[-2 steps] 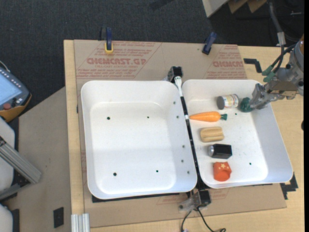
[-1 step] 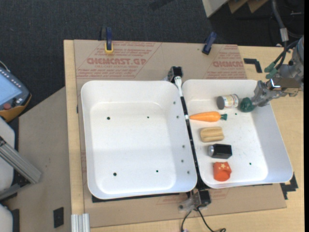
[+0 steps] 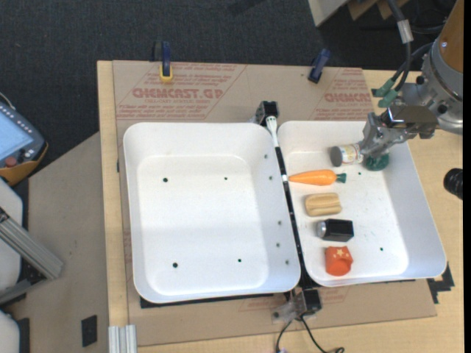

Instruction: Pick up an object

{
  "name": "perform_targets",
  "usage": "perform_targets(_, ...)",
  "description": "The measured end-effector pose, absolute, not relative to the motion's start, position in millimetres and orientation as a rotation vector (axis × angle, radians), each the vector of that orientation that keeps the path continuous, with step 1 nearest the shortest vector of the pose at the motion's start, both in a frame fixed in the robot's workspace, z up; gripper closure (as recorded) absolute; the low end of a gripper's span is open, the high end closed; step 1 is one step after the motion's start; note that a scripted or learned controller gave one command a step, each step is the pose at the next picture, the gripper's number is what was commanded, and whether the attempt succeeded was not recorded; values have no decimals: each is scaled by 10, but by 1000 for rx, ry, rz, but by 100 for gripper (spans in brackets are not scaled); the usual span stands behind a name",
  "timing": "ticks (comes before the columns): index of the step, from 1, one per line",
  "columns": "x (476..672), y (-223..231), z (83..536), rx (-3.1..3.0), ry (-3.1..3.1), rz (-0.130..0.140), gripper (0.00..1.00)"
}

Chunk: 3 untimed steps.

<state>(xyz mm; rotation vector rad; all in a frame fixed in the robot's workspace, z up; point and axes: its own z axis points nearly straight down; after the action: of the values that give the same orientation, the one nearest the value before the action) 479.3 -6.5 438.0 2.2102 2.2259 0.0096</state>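
Note:
The right bin (image 3: 412,197) holds several things in a column. From far to near they are a small grey-capped bottle (image 3: 344,154), an orange carrot (image 3: 316,176), a tan bread-like block (image 3: 323,204), a black block with a grey end (image 3: 335,230) and a red-orange piece (image 3: 338,261). A dark green object (image 3: 377,162) lies at the far right of that bin. My gripper (image 3: 375,144) hangs right over the green object, close beside the bottle, and hides part of the green object.
The left bin (image 3: 147,197) sits alongside, split from the right bin by a black divider strip (image 3: 283,190). Blue clamps (image 3: 165,57) (image 3: 319,65) hold the cardboard base at the far edge. A black knob (image 3: 456,182) stands off to the right.

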Motion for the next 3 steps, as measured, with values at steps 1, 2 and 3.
perform_targets(1,4943,-207,2830,2232,2226,-16,100)
perform_targets(2,4801,-279,4699,2209,2211,24,100)
perform_targets(3,4798,338,4936,2211,2226,9,100)
